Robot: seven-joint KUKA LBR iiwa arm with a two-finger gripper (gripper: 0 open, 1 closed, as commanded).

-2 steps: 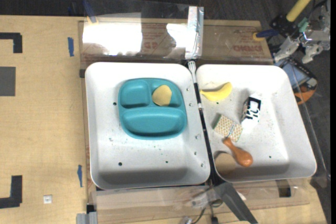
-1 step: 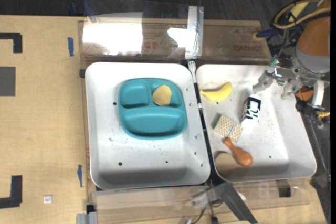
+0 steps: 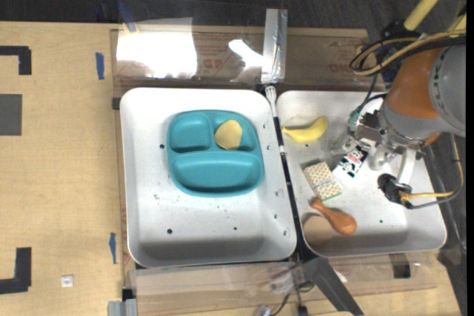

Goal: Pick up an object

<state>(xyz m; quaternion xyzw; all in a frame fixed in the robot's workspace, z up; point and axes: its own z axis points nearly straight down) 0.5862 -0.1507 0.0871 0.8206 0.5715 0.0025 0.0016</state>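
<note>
In the right bin (image 3: 418, 232) lie a yellow banana (image 3: 308, 131), a checkered packet (image 3: 322, 180), a brown-orange drumstick-shaped toy (image 3: 337, 218) and a small white item with red and dark marks (image 3: 353, 163). My gripper (image 3: 364, 146) reaches in from the right and hangs low over that small item, close to it or touching it. Its tips are hidden by the wrist hardware. In the left bin (image 3: 148, 222) a teal divided plate (image 3: 215, 172) carries a yellow rounded object (image 3: 228, 134) in its upper right compartment.
A black fitting with a yellow cable (image 3: 396, 189) hangs over the right bin's right side. The divider wall (image 3: 281, 159) separates the bins. A clear sheet and metal bracket (image 3: 272, 44) stand behind them. Cardboard benchtop (image 3: 52, 159) spreads to the left.
</note>
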